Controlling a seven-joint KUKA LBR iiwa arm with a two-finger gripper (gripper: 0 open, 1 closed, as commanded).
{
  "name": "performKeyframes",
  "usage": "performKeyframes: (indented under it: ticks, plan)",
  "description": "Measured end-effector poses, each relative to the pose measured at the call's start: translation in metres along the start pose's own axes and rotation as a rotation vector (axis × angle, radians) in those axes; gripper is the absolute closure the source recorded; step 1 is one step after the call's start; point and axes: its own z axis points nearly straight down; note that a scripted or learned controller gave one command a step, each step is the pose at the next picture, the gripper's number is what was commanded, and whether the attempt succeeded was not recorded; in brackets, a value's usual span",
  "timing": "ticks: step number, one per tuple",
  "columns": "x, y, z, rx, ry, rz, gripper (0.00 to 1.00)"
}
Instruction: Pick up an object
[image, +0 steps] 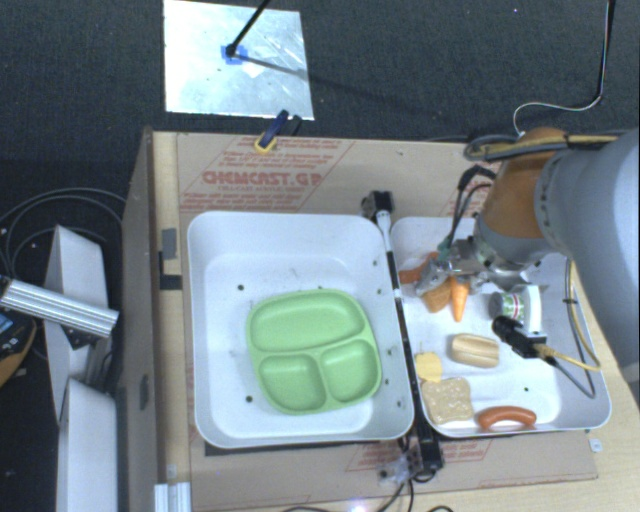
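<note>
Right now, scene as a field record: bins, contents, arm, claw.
left bin: holds a green divided plate
right bin: toy foods, namely carrot, bread roll, toast slice, sausage, yellow round piece
arm: reaches in from the right, over the right bin's far end
claw: low, by the carrot; grasp state unclear

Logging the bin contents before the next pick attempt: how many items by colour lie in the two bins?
Green: 1, divided tray
Orange: 2, carrot, piece
Tan: 2, bread slice, bun
Yellow: 1, round piece
Red-brown: 1, sausage
Total: 7
</note>
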Motion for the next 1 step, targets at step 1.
performKeyframes:
  ticks: [1]
  plan:
    - [0.0001,0.0009,-0.0109,-0.002,0.0,-0.002,1.0]
